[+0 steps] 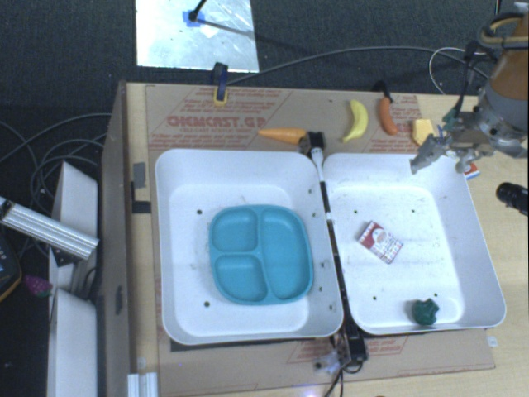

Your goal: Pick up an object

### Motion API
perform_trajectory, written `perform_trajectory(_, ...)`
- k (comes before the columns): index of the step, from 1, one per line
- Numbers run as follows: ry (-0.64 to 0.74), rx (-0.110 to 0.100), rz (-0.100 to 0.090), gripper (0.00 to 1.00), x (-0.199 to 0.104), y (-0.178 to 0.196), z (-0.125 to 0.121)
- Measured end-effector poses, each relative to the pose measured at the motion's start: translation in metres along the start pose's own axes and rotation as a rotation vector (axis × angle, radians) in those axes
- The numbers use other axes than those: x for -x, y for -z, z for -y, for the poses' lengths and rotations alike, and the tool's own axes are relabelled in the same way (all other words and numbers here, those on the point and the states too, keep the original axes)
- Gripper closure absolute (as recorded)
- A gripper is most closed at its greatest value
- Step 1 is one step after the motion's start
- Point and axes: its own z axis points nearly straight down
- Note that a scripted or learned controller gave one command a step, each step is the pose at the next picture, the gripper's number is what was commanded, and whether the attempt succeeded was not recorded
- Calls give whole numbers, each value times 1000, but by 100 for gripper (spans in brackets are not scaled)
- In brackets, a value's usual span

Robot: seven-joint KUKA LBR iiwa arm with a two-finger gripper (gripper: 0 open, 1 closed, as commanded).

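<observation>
The arm (506,98) reached in from the right and sat over the top right corner of the right bin (463,222). The jaws hung at that bin's top rim; whether they were open or closed could not be told. Nothing showed between them.

In the right bin, a small red-and-white packet (379,242) lay near the middle, tilted. A dark green lump (425,311) sat near the bottom edge, toward the bottom right corner. The two were well apart, and both were well apart from the arm.

The left bin (186,222) held a blue tray (260,253) with three compartments, lying flat in the middle. The bins touched along their shared edge.

On the surface (248,118) behind the bins, along the top edge: a carrot (282,135) just above the left bin's top right corner, a banana (357,121), an orange-red sausage-like piece (386,116) just beside the banana, and a yellow block (422,131) near the arm. A blue-and-yellow clamp (220,83) sat at the surface's top edge. A shiny sheet (196,21) lay on the floor beyond.
</observation>
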Motion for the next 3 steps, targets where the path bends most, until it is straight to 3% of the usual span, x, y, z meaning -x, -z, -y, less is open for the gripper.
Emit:
perform_trajectory(1, -2, -5, -2, 0, -24, -157, 32)
perform_trajectory(2, 0, -1, -2, 0, -64, -182, 33)
perform_trajectory(3, 0, 1, -1, 100, -63, -171, 32)
